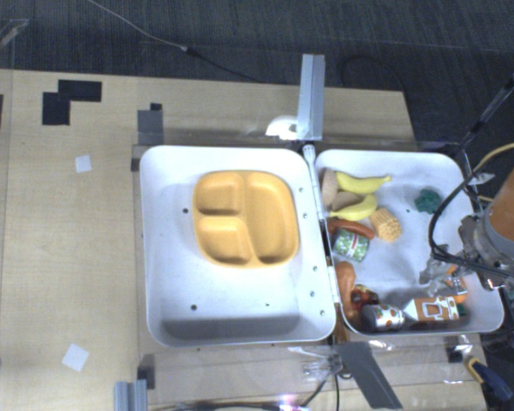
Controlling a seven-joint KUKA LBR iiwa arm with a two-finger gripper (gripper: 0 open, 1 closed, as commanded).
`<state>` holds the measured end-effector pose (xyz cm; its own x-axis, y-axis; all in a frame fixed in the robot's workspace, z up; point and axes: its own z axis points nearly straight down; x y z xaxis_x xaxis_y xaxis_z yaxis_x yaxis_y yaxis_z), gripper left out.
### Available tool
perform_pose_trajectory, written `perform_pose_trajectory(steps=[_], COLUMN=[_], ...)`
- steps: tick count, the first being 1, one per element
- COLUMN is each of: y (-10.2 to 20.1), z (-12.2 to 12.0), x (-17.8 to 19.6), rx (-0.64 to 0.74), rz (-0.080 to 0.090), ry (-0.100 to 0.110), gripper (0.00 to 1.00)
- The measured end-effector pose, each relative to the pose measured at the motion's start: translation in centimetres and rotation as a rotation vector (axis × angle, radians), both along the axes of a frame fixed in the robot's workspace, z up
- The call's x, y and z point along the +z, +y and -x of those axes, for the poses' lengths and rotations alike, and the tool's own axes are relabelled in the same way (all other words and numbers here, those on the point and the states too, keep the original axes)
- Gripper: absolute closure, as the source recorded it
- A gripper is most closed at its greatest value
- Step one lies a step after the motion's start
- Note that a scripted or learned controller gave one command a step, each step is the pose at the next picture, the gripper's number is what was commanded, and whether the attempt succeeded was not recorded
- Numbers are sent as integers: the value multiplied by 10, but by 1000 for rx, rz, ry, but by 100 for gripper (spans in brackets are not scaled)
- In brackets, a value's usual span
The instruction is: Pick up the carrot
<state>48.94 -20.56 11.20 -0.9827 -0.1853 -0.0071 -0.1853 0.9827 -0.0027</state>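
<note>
Claw (446, 274) near glossy tapered orange carrot (346, 277) in smooth white bin (445, 229)

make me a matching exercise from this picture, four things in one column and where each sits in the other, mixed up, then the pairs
Things:
1. yellow divided tray
2. carrot
3. bananas
4. gripper

Places:
A. upper left part of the right bin, near the divider
B. right side of the right bin, above a bottle lying along the near wall
C. middle of the left bin
D. lower left part of the right bin, by the divider

Pairs: 1-C, 2-D, 3-A, 4-B
</note>
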Motion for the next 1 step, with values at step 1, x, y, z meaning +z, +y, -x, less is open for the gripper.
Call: perform_pose_trajectory(steps=[1], y=[23], z=[-23], x=[-7], rx=[-315], rz=[-3], ry=[-2], gripper=[100])
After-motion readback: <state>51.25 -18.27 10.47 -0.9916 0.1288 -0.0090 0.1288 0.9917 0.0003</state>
